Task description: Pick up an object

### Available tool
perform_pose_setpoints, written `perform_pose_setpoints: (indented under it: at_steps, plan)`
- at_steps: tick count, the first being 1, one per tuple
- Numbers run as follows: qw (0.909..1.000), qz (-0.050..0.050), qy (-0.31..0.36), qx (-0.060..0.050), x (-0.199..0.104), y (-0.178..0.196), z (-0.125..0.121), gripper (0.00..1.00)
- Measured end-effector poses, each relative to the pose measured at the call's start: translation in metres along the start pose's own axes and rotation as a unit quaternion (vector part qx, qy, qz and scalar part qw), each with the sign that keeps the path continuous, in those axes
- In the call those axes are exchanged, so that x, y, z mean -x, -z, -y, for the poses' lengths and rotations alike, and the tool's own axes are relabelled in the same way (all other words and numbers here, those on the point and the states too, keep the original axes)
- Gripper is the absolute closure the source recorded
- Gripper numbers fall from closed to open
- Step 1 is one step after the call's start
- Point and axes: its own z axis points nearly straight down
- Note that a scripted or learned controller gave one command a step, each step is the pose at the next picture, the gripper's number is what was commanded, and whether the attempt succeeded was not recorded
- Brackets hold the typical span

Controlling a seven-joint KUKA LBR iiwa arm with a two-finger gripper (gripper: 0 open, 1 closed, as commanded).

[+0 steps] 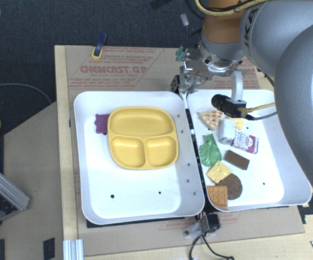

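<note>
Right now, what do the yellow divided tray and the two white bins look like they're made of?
The yellow divided tray looks like moulded plastic with a satin finish: even colour, rounded compartment edges, soft highlights. The left white bin and right white bin look like thin formed plastic, smooth and slightly glossy with rolled rims, though coated metal can't be ruled out.

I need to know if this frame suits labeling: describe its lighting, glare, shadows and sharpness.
Camera view: lighting is even and bright; the white bins look nearly washed out but show no hard glare. The yellow tray and the food pieces are sharp, with only soft shadows. The arm, close to the lens, looks soft and bulky, and the claw area is cluttered.
</note>
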Motion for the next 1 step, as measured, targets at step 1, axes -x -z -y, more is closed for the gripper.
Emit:
perform_pose_setpoints:
  at_steps: [1]
  plan:
    - [1.0000, 0.000, -0.001, -0.002, -0.0128, -0.0130, -0.0037, 1.00]
